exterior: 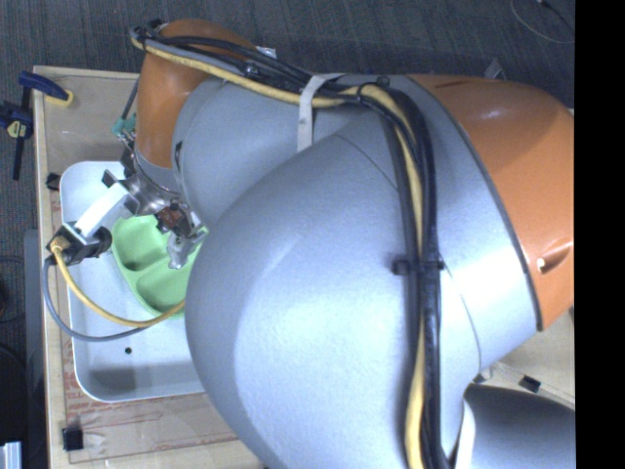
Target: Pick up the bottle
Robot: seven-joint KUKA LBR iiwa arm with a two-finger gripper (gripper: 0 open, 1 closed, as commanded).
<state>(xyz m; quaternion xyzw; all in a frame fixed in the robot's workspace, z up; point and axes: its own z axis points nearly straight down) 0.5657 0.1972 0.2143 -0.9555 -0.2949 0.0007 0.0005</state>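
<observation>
1. Over the shallow white plastic bin (107, 379) at the left of the bench, the grey arm with its orange band (322, 262) is seen reaching down, and much of the bench is hidden by its bulk.
2. A pale green, curved plastic object (148, 258) is seen lying in that bin; it is possibly the bottle, though its shape cannot be made out with certainty.
3. The two-finger gripper (174, 234) is seen low over the green object, at its upper right edge; whether it is released or clenched cannot be told.
4. The step in hand is judged to be the descent for the grasp; no lift is evident yet.
5. Next, a firm closure across the green body would be called for, followed by a straight lift clear of the bin wall.
</observation>
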